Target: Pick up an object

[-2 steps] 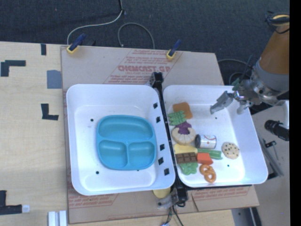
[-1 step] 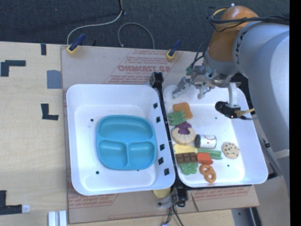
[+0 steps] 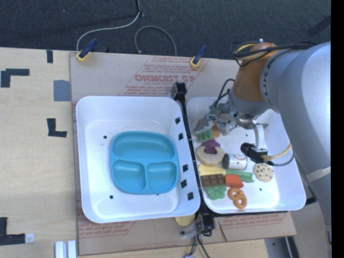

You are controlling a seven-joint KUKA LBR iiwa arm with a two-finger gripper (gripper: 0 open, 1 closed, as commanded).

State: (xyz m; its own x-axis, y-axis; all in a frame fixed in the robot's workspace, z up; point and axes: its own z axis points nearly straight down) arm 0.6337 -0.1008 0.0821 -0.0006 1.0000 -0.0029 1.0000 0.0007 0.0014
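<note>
Two white bins [image 3: 86, 117] sit on the bench; the gripper [image 3: 207, 123] hangs over toy food [image 3: 223, 173], its grip hard to tell.

light is even and fairly bright, seemingly from overhead. the two shallow white plastic bins [image 3: 86, 144] come close to washing out, their walls losing detail. the turquoise divided plastic tray [image 3: 144, 162] shows soft sheen and no hard glare. shadows are faint and short under the bin rims. the dark carpet floor [image 3: 64, 9] at the top stays dim. the picture is low in resolution and slightly soft; the small toy foods [image 3: 223, 173] blur together.
</note>
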